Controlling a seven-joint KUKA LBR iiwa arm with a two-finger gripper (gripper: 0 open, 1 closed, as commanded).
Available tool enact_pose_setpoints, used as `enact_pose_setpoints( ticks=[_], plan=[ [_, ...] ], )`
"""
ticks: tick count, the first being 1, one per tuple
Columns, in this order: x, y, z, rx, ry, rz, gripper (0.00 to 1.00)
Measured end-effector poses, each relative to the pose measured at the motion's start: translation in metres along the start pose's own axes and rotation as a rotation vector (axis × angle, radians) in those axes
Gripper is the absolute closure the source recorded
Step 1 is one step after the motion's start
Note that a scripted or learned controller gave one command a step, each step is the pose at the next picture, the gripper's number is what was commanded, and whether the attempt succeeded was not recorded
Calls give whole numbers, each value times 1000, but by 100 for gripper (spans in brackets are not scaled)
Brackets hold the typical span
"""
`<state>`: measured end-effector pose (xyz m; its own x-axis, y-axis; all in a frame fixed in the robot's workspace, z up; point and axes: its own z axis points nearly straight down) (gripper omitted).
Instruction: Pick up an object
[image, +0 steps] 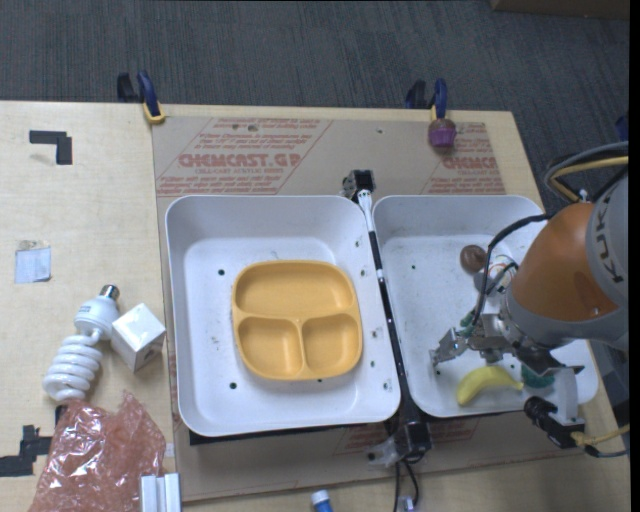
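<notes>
Camera view — setting: Two shallow white bins sat side by side on the bench; the arm (575, 270), grey with an orange band, reached in from the right over the right bin (420, 230).

Camera view — left bin (190, 300): It carried a yellow divided tray (297, 320), well apart from the arm.

Camera view — task's thing: A yellow banana (487, 383) lay near the front wall of the right bin, its long axis running roughly left to right with a gentle curve.

Camera view — other item: A small brown round object (472, 259) lay toward the back of the same bin, farther from the tool than the banana.

Camera view — jaws: The gripper (450, 350) hung low over the bin floor, just behind and a little left of the banana. Its metal tips pointed toward the bin's middle. How far the jaws stood apart could not be told from this slant, and nothing was visibly between them.

Camera view — deciding relation: The banana lay just toward the front edge from the jaws, close beside but apparently apart. A grasp would likely call for a short shift forward and a closing across the fruit's narrow width.
</notes>
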<state>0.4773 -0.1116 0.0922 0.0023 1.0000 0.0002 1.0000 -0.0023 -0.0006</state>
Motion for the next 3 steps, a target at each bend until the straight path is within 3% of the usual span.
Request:
enact_pose_setpoints(
  ticks=[1, 2, 3],
  plan=[
    [-1, 1, -10, -3, -1, 2, 100],
    [72, 38, -100, -2, -1, -4, 100],
    [37, 0, -116, 0, -1, -2, 100]
  ],
)
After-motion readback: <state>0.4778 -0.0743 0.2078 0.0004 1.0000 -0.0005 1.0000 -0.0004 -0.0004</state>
